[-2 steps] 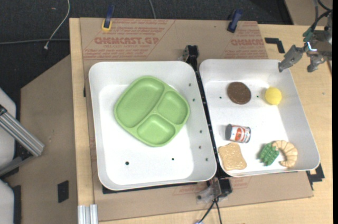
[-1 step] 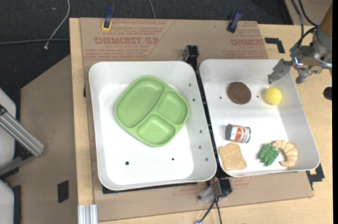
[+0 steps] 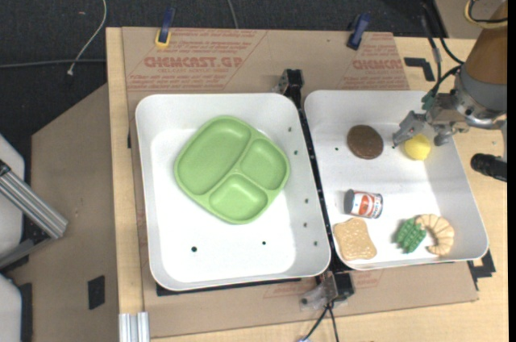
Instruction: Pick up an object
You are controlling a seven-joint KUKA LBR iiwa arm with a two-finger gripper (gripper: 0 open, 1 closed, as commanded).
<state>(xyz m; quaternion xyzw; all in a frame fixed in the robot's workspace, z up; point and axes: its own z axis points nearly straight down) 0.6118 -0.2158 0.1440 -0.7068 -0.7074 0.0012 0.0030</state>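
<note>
Gripper (image 3: 421, 132) low over right bin's (image 3: 476, 207) far right corner, fingers spread, straddling a lemon (image 3: 417, 148); grip on it impossible to tell.

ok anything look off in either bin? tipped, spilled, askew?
Only minor things. The small can in the right bin lies on its side, not upright. The green divided plate sits skewed in the left bin. Nothing spilled or visibly damaged. The pincer is just above the yellow lemon.
</note>
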